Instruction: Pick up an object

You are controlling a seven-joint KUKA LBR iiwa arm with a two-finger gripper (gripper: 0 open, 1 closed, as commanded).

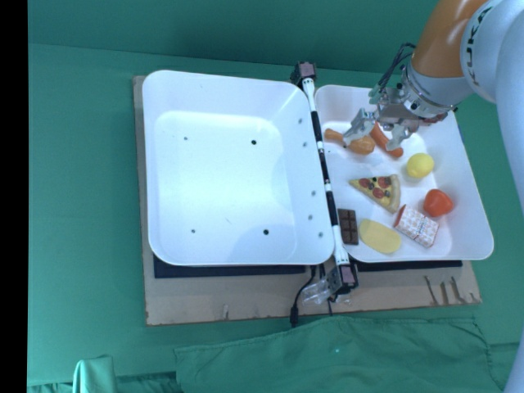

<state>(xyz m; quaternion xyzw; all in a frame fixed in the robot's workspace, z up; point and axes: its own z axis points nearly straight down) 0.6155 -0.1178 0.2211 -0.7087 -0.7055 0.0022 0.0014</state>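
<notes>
Nearest the camera: rumpled green cloth [327,359] along the front edge of the green bench [82,219]. Just behind it, a brown cardboard sheet [246,301] under both bins, with a small clamp and cable [332,285] at the front end of the black-and-white rod [319,154] between them.

On the left, a large white bin [164,88], floor dotted with a few dark specks. On the right, a second white bin [479,240] with all the toy food.

Front row of that right bin: a brown chocolate bar [348,226] close to the rod, a flat yellow oval [380,237] just beside it, then a pink-and-white box [417,226] touching or nearly touching the oval. Slightly further back, a red pepper [438,203] near the box.

Mid bin: a pizza slice [377,189], tip toward the rod; beyond it to the right, a yellow lemon [420,165].

Further back still: an orange drumstick-like piece [354,143] and a red-orange carrot [391,144], side by side, close together.

Directly over those two: the end effector [378,128], down low in the bin, fingers spread apart, one on each side of the pair, nothing visibly clamped between them. Cannot tell whether either finger touches a piece.

Behind and above, at the far right: the grey arm [491,39] with its orange band [450,23], slanting down into the bin.
</notes>
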